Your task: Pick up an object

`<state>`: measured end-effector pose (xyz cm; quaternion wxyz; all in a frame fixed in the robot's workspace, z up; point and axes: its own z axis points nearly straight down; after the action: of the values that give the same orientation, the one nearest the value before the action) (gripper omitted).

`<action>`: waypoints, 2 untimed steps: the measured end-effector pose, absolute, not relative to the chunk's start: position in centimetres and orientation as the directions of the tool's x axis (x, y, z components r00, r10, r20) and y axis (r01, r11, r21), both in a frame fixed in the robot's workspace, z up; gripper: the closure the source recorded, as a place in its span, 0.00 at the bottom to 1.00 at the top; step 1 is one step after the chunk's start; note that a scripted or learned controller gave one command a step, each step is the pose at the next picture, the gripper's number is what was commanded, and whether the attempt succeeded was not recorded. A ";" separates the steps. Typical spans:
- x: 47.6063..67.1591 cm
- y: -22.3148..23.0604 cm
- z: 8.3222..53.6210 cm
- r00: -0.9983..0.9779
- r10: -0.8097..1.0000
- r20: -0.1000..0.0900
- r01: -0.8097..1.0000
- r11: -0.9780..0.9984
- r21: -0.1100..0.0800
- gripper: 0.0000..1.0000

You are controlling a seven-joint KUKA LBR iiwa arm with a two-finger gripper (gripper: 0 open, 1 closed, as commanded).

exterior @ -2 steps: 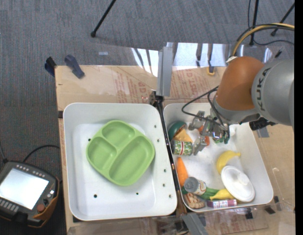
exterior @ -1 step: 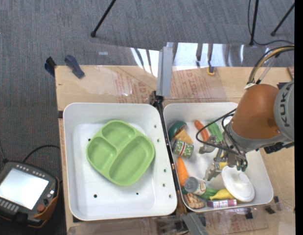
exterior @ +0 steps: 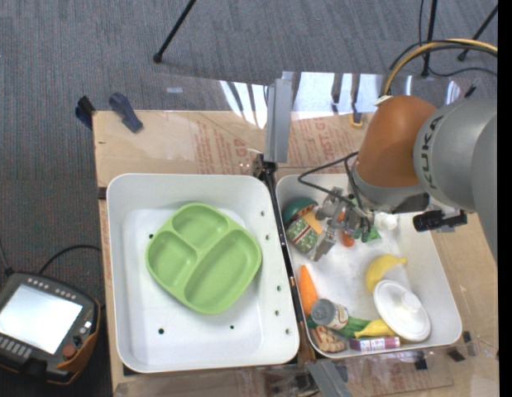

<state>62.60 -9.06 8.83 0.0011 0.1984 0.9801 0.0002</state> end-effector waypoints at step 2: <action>62.2 -10.7 8.8 -0.701 0.713 -0.001 0.713 0.701 0.001 0.00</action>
<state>62.18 -10.72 8.76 0.0003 0.3865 0.9223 0.0001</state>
